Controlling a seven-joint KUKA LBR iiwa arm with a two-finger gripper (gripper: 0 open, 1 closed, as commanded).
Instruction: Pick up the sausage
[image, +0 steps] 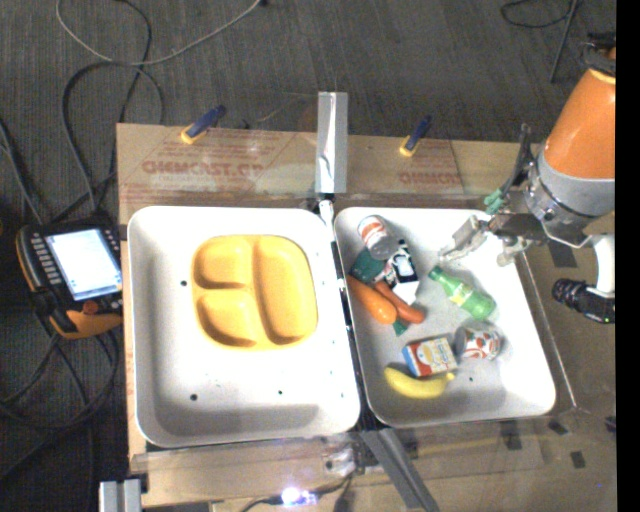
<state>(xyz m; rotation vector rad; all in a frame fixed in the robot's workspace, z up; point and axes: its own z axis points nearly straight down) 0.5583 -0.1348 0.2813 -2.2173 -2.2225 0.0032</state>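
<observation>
Hand (470, 238) above right bin (530, 330), apart from sausage (378, 300) lying w/ other toys near divider; grip state can't tell, likely mid-approach.

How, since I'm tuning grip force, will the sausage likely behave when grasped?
The sausage looks smooth and rounded, so it may slip or roll under a pinch. It lies slanted beside the dark package near the left wall of the right bin, so a push would probably wedge it. It seems small, likely light.
</observation>
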